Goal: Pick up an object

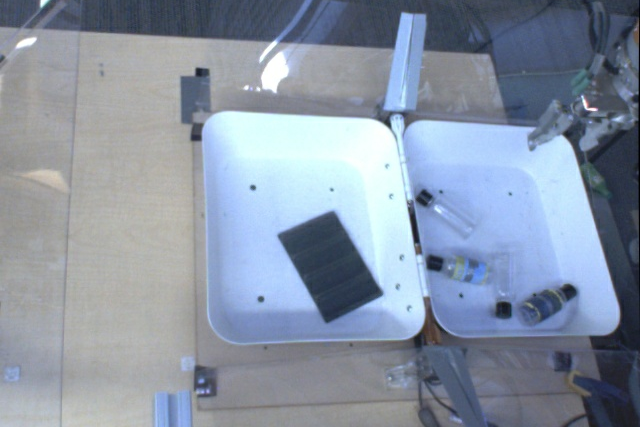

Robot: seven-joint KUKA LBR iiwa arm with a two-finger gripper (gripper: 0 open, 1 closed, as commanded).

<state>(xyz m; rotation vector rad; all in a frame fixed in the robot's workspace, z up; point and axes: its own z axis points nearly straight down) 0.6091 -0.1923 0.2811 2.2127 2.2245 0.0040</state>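
Observation:
A dark ribbed rectangular pad [330,265] lies flat in the left bin [230,215], turned at an angle. The right bin [540,175] holds three small bottles. A clear vial with a black cap [445,212] lies near its left wall. A clear bottle with a yellow and blue label [462,268] lies below it. A dark blue bottle [547,303] rests near the front right, with a small black cap [503,310] beside it. My gripper [588,110] is a metal piece at the view's right edge, just past the right bin's far right corner, well away from all objects.
A metal bar [405,65] stands behind the seam between the bins. Clear sheeting covers the wooden bench on the left [90,215]. Cables and brackets [450,385] lie at the front edge, below the right bin.

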